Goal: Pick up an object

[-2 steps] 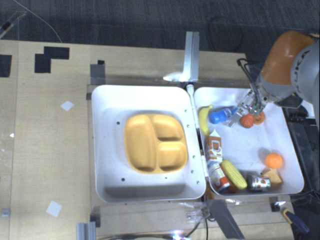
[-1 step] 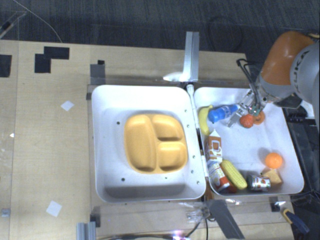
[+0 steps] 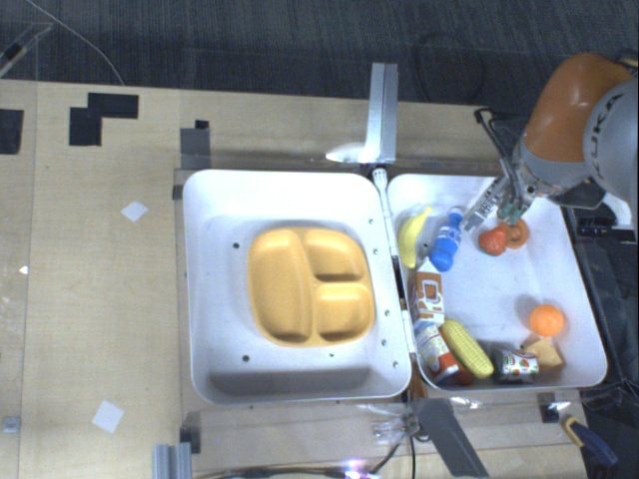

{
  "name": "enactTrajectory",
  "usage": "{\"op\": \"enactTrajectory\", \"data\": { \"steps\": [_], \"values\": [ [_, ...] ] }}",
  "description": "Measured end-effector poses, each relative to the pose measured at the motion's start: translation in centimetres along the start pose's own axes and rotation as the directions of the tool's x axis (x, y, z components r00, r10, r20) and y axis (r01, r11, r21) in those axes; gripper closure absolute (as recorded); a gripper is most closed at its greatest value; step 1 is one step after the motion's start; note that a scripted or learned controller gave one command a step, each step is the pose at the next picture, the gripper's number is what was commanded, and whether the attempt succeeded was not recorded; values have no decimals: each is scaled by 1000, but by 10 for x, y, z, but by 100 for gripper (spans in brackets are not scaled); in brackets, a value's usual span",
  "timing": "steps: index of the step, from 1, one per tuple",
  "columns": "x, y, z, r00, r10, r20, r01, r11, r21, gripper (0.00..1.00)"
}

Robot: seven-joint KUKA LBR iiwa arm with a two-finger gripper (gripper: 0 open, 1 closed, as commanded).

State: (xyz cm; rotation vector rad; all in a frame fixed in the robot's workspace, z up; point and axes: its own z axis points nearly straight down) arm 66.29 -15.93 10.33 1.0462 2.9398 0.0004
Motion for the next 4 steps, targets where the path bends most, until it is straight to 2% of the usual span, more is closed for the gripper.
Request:
{"op": "enactTrajectory", "data": {
  "steps": [1,2,3,4],
  "values": [
    [2,0,1,1000,-1,-9,1,1000,3,0],
    [57,41,-6,986,168,-2,-168,986,1,0],
    [60,37,14,975,224,-10,-224,975,4,0],
    [60,37,14,975,223,-10,-223,975,4,0]
  ]
}}
